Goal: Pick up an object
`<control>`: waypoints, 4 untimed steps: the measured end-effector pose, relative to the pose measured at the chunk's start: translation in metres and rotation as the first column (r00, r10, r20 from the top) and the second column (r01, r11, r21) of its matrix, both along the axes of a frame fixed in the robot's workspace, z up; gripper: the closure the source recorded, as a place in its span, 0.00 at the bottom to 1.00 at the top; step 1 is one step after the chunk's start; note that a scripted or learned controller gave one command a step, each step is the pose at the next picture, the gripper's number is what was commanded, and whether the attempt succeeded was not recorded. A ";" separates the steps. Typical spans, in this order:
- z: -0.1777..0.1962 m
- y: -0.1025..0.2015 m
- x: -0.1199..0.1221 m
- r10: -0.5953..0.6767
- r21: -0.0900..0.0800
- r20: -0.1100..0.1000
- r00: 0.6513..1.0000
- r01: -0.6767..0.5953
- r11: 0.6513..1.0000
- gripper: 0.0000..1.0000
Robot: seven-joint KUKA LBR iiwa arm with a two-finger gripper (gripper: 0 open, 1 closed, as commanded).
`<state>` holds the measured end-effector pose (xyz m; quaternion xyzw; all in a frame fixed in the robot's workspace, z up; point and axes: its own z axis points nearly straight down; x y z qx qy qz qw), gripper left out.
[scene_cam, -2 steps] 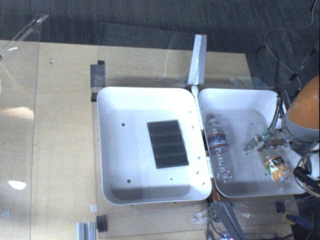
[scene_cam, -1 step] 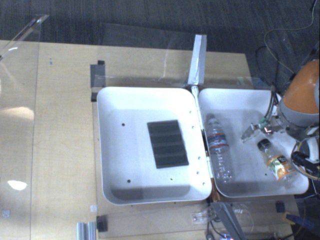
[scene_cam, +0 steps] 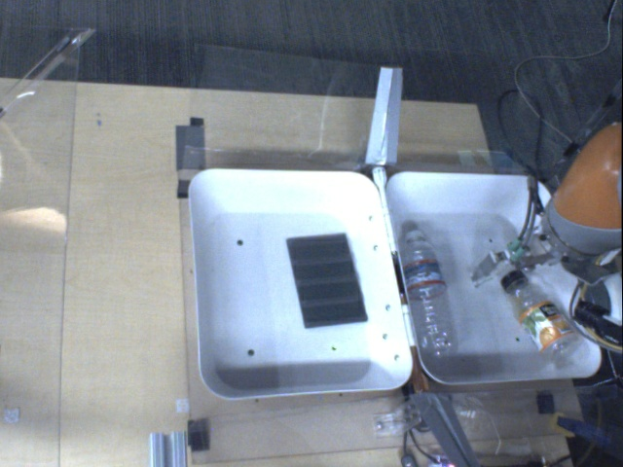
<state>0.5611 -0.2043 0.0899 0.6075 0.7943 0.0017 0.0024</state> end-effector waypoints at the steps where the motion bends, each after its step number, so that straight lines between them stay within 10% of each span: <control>1: 0.064 0.002 -0.002 -0.129 0.000 0.001 0.992 0.129 0.992 0.00; 2: -0.001 -0.001 -0.013 -0.077 -0.001 0.006 0.997 0.077 0.997 0.00; 3: -0.002 0.000 0.027 -0.055 -0.001 0.005 0.998 0.055 0.998 0.00; 4: -0.001 -0.002 -0.034 -0.086 -0.001 0.005 0.996 0.086 0.996 0.00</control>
